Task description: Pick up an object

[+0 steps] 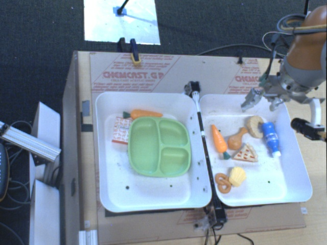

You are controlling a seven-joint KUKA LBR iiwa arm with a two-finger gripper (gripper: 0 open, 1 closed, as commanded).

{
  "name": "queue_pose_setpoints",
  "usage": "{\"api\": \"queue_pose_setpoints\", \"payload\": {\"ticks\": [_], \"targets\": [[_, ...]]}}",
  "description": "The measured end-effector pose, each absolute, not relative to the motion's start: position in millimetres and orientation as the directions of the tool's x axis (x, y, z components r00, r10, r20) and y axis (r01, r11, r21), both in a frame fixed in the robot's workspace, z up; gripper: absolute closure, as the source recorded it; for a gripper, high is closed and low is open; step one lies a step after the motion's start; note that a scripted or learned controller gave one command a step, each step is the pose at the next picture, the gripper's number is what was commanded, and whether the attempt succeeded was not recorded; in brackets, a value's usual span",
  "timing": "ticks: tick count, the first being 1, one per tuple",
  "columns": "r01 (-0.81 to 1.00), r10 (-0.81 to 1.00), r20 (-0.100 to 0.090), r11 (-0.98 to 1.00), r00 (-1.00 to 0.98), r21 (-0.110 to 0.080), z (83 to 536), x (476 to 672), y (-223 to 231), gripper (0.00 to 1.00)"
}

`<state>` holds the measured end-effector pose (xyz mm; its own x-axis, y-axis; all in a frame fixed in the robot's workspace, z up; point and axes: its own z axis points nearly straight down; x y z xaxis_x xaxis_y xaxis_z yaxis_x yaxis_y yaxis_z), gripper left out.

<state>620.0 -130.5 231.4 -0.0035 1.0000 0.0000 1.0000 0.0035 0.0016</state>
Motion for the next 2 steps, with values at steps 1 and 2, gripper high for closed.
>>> {"api": "queue_pose_setpoints", "payload": {"ticks": [1, 2], "targets": [[1.0, 1.0, -0.001, 0.001, -0.001, 0.0, 178.7, 600.3, -157.9, 0.0], [1.0, 1.0, 0.0, 0.001, -0.001, 0.0, 95.5, 592.6, -153.2, 0.0]]}}
